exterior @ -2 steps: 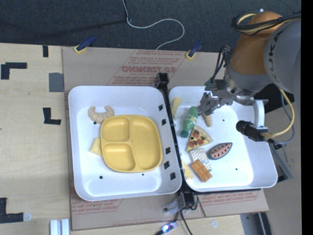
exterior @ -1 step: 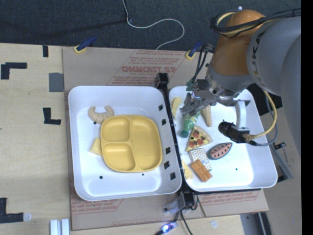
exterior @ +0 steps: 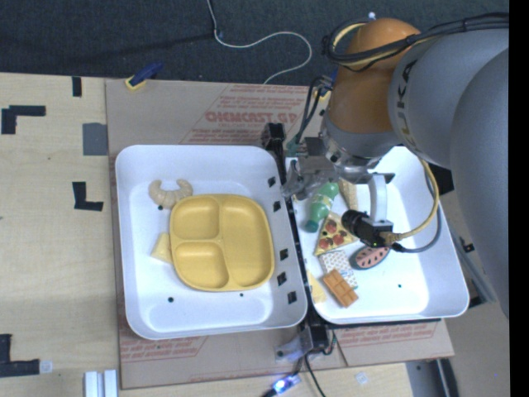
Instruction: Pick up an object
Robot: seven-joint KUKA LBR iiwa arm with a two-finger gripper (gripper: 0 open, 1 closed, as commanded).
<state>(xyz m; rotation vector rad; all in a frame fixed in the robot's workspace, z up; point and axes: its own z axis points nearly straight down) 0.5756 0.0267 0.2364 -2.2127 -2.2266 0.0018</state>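
Note:
My gripper (exterior: 306,182) hangs low over the left end of the right bin (exterior: 430,300), close to the wall shared with the left bin. Just under and to the right of it lies a green bottle (exterior: 319,207), partly covered by the wrist. Below the bottle lie a pizza slice (exterior: 333,236), a pale checkered wafer (exterior: 340,262), an orange-brown block (exterior: 338,287) and a dark red oval piece (exterior: 369,257). I see nothing clearly between the fingers.
The left bin (exterior: 140,304) holds a yellow divided plate (exterior: 221,241), a tan curved pastry (exterior: 169,192) above it and a yellow wedge (exterior: 161,245) sticking out at its left. The arm's big grey body covers the right bin's far right corner.

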